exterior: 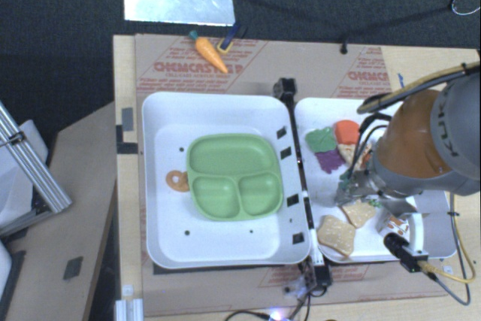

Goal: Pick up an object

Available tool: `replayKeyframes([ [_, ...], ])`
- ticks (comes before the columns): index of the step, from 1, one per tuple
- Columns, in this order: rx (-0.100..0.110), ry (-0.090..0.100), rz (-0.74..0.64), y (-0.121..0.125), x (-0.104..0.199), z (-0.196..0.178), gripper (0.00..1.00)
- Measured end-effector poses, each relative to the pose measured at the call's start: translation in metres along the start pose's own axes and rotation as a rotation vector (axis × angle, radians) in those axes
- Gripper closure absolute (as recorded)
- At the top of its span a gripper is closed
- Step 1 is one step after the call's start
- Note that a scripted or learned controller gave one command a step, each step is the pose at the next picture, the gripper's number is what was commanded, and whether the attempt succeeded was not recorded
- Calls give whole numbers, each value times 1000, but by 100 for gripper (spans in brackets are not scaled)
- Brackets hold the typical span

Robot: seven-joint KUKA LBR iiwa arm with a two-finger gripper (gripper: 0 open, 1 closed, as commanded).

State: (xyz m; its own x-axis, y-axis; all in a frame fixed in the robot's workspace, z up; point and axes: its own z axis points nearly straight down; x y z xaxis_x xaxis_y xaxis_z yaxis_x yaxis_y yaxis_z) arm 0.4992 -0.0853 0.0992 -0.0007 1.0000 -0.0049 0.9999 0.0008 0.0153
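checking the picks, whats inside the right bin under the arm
In the right bin lie a green piece, an orange piece, a purple piece and two tan crackers. The arm covers the bin's right half, so anything beneath it cannot be seen.

left bin (161,184): green tray (229,175) takes the middle, small ring (178,180) just beside it, bare floor around the edges | right bin (316,113): crowded, food pieces (334,143) and crackers (338,234) close together, arm (421,139) overhead | tabletop (301,64): carrot (210,54) at far edge
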Motion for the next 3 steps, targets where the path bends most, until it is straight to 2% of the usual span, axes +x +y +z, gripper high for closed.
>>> replayKeyframes([
  [1, 8, 4, -4, 1, 1, -64, 100],
  [2, 8, 4, -5, 5, 10, -112, 100],
  [3, 11, 4, -4, 7, 10, -126, 100],
])
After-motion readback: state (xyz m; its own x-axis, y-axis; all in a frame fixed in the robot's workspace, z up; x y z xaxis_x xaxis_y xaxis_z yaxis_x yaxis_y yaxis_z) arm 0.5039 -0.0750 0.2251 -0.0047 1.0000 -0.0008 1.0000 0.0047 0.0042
